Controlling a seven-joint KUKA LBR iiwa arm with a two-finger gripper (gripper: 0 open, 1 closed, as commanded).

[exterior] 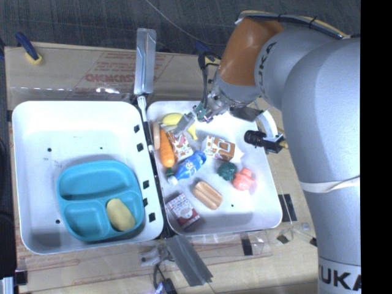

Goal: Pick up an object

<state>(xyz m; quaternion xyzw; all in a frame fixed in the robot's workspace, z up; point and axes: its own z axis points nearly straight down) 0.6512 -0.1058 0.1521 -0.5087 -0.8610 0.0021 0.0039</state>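
We see the gripper [187, 122] low over the far end of the right bin [269, 210], its fingers reaching down beside the banana [173, 119] and just above the carton [180, 146]. We cannot tell how far it is open, and nothing visibly sits between its fingers.

The risk, as we judge it, is crowding — banana, carrot [166, 153], carton and bottle [188, 166] lie touching or nearly so, and closing there could catch two things, or nudge one away and come up with nothing.

The right bin also holds a snack box [219, 147], broccoli [226, 170], a pink toy [244, 179], a hot dog [207, 194] and a small packet [182, 209]. The left bin [37, 118] holds a blue tray [92, 182] with a potato [120, 214] in its near compartment.
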